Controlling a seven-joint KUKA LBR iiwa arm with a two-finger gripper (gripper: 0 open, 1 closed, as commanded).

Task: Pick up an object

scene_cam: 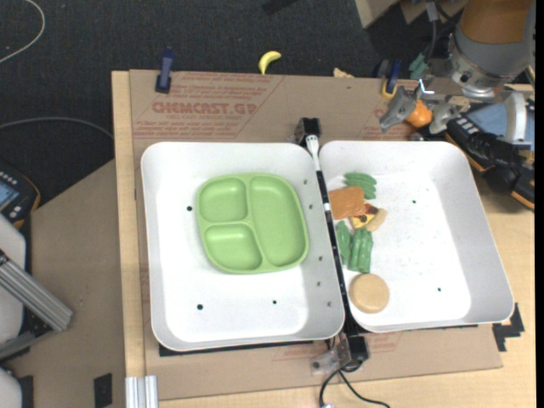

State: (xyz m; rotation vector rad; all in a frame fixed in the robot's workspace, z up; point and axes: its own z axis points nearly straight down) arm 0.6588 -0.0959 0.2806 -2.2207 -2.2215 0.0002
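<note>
White and shallow, two plastic bins sit side by side on a sheet of brown cardboard [212, 100] printed with red lettering, which covers the bench. Lying in the left bin [166, 304] is a pale green plastic plate with three compartments [252, 223], roughly centred and flat on the bin floor. Toy food is clustered along the inner wall of the right bin [459, 228], close to the seam between the two bins: a small dark green leafy piece [361, 181] at the top, an orange-brown square piece like a slice of toast [347, 201] just below it, a small brown and yellow piece [368, 220] touching the toast's lower corner, a bundle of green bean-shaped pieces [355, 247] beneath that, and a round tan disc like a biscuit [370, 294] nearest the front rim. Grey with an orange band, the robot arm [497, 19] reaches in at the upper right, and its two-finger gripper [416, 109] hangs above the cardboard just beyond the far rim of the right bin. A small orange object [418, 115] sits between its metal fingers [393, 110], so the jaws appear clenched on it, lifted well apart from the food left in the bin. A yellow banana-shaped toy [269, 59] lies on the dark floor past the cardboard's far edge, and a blue clamp [164, 71] grips the cardboard's far left corner
</note>
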